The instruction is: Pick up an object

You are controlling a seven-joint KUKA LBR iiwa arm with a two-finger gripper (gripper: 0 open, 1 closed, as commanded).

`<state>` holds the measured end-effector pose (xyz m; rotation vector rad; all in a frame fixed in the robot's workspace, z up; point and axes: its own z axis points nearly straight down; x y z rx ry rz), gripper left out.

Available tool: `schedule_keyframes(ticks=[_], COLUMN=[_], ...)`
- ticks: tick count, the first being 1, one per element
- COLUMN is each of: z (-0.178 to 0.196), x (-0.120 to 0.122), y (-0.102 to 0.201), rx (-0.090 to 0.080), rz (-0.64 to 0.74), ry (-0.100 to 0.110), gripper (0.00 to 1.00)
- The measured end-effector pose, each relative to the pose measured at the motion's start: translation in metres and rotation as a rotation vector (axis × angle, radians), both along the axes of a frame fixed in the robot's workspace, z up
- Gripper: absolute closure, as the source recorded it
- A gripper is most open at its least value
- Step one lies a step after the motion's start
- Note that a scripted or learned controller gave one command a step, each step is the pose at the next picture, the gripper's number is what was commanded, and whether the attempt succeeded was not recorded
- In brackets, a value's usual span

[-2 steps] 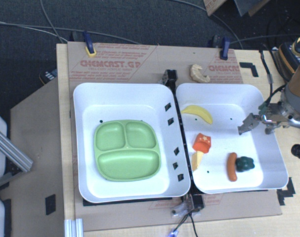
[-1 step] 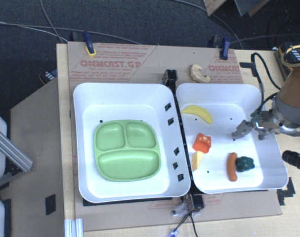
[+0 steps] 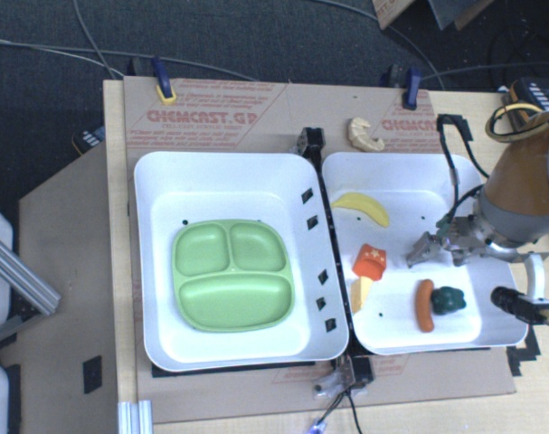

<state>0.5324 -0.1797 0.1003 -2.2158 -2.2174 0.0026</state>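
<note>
Landmark: right bin (image 3: pixel 410 172), the white bin on the arm's side of the bench (image 3: pixel 256 107); all places below are given relative to it.
Gripper: the gripper (image 3: pixel 421 250) hangs over the middle of the right bin, reaching in from its right rim; its fingers (image 3: pixel 417 253) are spread apart, dark and angled down, with nothing between them.
Candidate objects: a sausage (image 3: pixel 424 305) lies just below the gripper near the bin's lower rim, touching or just beside a dark green piece (image 3: pixel 449 299); a red block (image 3: pixel 371 260) with a yellow strip (image 3: pixel 358 293) under it sits against the bin's left wall; a banana (image 3: pixel 363 208) lies in the upper left part.
Outside the bin: a pale, beige toy (image 3: pixel 365 134) rests on the bench above the upper rim; a green divided plate (image 3: pixel 231 274) fills the neighbouring left bin (image 3: pixel 156 242).
Stage (judged): approach, nothing yet grasped.
Risks (judged): descending where it hangs, the gripper would close on bare floor between the objects; the round sausage may roll off one finger; its green neighbour may block a finger; the red block hugs the wall, leaving little room.
</note>
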Motion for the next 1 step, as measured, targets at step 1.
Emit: schedule_keyframes(ticks=[1], z=[-0.0163], x=[-0.0003], y=[0.0006], rx=[-0.001], rz=[-0.001], ry=[-0.002], gripper=[0.00])
